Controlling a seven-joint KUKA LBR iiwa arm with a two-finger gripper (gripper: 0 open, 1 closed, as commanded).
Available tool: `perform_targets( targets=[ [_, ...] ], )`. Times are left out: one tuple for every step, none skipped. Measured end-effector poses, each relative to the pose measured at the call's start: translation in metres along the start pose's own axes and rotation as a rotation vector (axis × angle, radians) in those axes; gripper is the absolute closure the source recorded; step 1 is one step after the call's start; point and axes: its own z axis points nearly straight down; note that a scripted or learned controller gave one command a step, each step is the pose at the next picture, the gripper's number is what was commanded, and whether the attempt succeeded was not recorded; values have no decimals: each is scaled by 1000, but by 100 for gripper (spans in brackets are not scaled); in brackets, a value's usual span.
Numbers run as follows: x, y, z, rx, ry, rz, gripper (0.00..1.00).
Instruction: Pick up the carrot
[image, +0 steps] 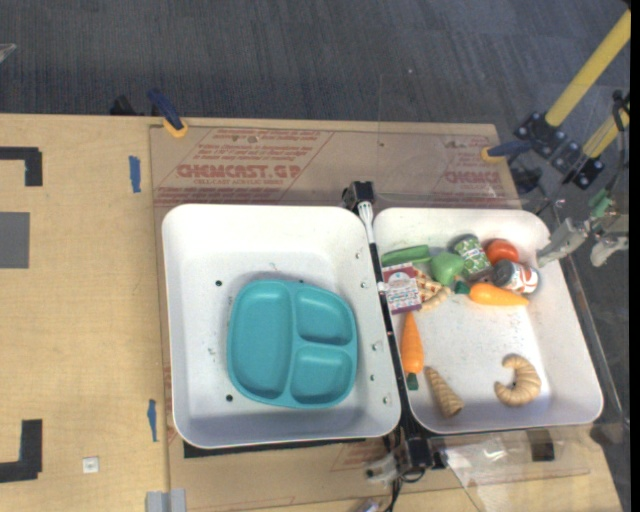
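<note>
The carrot (411, 347) is a slim orange piece with a green tip at its near end. It lies lengthwise against the left wall of the right bin (575, 330). My gripper (583, 238) shows partly at the right edge, just past the right bin's far right corner. It is well away from the carrot, with the pile of toys between them. A second orange piece (497, 295), stubby and rounded, lies nearer that corner.
A teal divided plate (293, 342) sits in the left bin (190, 300). The right bin also holds a croissant (520, 380), a brown cone (443, 391), green toys (455, 264), a red ball (501, 250) and a labelled packet (402, 291). Clamps and a yellow pole (590, 70) stand at the back right.
</note>
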Motion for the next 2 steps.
perform_targets(
  targets=[
    [-15,-35,110,12,4,-61,0],
    [-6,37,162,-32,11,146,0]
  ],
)
